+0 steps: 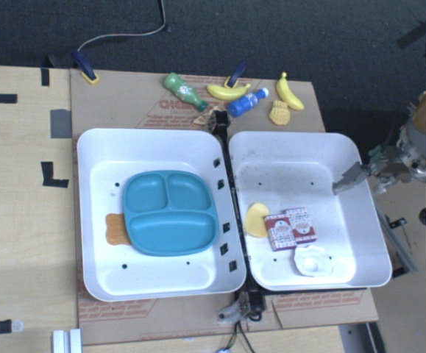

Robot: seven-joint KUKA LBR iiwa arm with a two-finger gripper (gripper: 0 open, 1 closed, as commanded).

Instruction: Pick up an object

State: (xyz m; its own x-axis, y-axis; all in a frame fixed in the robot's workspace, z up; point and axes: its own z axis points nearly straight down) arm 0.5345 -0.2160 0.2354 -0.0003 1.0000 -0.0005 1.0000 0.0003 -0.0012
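Two shallow white bins sit side by side, the left (95, 197) holding one blue divided plate (170, 212) and one orange flat piece (115, 229), the right (360, 219) one yellow round piece (256, 220), one red-and-white carton (290, 229) and one white cup-like item (312, 261).

Arm (419, 142) cut off by right picture edge; gripper (349, 179) blurred over right bin's right rim (367, 197), finger state unreadable. Orange item (115, 229) partly hidden under blue plate (171, 212) near left bin's left wall. Red carton (290, 229) print too small to read.
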